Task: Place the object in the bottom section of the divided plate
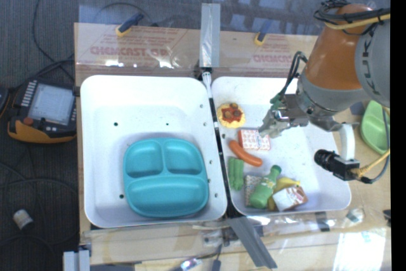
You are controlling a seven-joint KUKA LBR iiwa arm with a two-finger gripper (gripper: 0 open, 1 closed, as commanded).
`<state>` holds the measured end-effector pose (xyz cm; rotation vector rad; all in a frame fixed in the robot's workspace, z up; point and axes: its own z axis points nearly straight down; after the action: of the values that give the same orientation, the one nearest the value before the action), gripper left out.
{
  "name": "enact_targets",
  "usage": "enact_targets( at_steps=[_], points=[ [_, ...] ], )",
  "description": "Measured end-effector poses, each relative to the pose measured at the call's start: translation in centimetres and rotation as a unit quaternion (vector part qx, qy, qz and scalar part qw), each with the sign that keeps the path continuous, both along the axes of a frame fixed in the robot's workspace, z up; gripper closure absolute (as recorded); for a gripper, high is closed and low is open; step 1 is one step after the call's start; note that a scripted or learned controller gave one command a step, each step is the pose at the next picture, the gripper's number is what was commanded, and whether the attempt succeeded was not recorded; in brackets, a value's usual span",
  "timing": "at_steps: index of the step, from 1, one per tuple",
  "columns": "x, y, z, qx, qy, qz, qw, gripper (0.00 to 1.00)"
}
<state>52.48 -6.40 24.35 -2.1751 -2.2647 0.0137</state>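
Note:
A teal divided plate [166, 176] lies in the left bin [101, 117], its two small sections toward the back and its one large section toward the front. The right bin [317, 200] holds the toy food: a small pizza [230, 114], a pink-and-white checked packet [254, 139], an orange hot dog [245, 153], a green pickle-like piece [236, 172], a green bottle [263, 189], a banana [287, 184] and a red-and-white packet [290, 198]. My gripper [273, 124] hangs low over the right bin, just right of the checked packet and beside the pizza.
A handheld pendant [44, 110] lies on the floor left of the bins. A green object [375, 125] sits at the right edge. A black cable fitting [333, 162] hangs off the arm over the right bin's right side.

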Motion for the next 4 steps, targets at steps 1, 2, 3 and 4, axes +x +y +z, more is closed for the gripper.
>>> enact_targets(
  at_steps=[1, 2, 3, 4],
  points=[
    [-4.0, 5.6, 1.5, 0.0028, 0.001, 0.145, 0.9894, 1.0],
    [2.0, 12.3, -1.3, 0.0026, 0.001, 0.149, 0.9888, 1.0],
    [-3.7, 7.1, -5.1, 0.0034, 0.001, 0.214, 0.9768, 1.0],
    [-1.9, 13.8, 4.0, 0.0031, 0.0, 0.274, 0.9616, 1.0]
  ],
)
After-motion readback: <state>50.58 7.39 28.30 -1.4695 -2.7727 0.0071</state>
